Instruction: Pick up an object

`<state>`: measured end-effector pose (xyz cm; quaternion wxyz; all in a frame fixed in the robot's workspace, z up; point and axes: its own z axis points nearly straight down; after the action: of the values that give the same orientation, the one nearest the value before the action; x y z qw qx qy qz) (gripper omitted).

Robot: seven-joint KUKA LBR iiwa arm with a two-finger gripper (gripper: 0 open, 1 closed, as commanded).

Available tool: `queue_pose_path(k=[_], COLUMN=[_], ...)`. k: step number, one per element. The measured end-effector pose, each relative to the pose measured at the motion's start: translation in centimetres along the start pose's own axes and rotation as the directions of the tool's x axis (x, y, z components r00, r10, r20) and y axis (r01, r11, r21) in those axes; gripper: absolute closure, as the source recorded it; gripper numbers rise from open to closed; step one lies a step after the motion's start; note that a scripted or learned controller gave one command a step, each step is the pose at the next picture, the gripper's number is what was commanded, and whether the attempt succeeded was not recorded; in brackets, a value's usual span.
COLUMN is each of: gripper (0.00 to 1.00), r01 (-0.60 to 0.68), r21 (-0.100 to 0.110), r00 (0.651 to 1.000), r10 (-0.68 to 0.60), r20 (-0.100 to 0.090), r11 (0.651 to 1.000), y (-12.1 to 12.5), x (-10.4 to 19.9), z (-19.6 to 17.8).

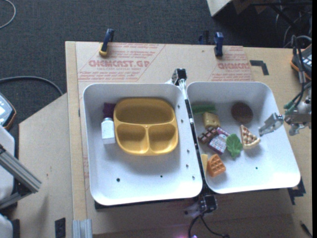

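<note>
The right bin holds several toy foods: a brown round cookie, a pizza slice, a cheese wedge, a green strip, a chocolate piece, a pink-wrapped block, a green leaf and an orange waffle. My gripper hangs over the right side of this bin, just right of the pizza slice and apart from it. Nothing shows in its grasp.
The left bin carries a yellow divided tray, a white bottle and a dark purple item beside it. Clamps stand at the board's far edge. The arm enters from the right.
</note>
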<state>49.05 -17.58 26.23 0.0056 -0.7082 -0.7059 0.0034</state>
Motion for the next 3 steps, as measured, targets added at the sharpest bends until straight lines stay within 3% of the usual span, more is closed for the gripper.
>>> queue_pose_path(k=[1, 3], gripper=[0.0, 0.0], r01=[0.003, 0.003], r21=[-0.013, -0.006], r00=[1.0, 1.0], r10=[-0.003, -0.003], r20=[0.003, 0.0], r11=[1.0, 1.0], y=[0.2, 2.0], x=[0.0, -0.7], z=[-0.6, 9.3])
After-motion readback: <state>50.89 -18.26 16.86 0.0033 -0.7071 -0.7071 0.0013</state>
